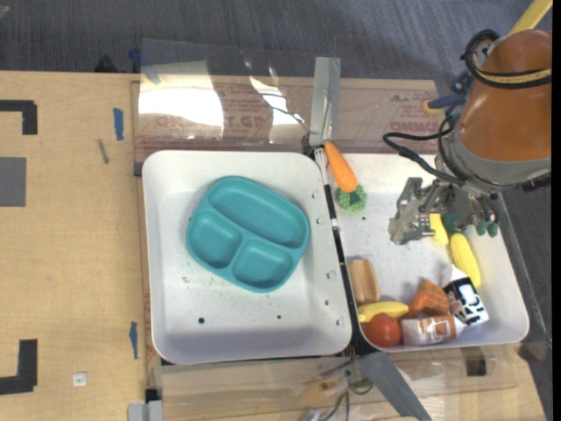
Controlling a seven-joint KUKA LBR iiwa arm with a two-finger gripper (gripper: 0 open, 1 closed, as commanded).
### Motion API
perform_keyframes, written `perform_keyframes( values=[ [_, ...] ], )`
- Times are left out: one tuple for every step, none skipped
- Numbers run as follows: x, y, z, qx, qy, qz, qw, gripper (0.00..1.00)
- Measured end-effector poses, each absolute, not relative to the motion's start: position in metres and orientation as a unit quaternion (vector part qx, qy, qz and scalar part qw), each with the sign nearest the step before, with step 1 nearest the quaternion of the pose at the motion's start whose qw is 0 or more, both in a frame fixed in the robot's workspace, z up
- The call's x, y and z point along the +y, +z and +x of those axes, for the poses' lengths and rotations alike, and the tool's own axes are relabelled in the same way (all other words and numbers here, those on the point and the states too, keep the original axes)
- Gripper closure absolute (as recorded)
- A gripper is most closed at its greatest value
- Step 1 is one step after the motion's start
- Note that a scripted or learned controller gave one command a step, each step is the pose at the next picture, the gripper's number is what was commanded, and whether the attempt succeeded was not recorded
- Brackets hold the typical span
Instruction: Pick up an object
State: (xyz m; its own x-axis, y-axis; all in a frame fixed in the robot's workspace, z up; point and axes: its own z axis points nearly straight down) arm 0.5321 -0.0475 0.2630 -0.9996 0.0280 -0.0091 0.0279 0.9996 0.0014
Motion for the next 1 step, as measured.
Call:
perform_keyframes(
  values=[
    [0.0063, 0.1817, 0.509, 1.0, 0.0015, -0.006, -0.001, 1.0]
  ],
)
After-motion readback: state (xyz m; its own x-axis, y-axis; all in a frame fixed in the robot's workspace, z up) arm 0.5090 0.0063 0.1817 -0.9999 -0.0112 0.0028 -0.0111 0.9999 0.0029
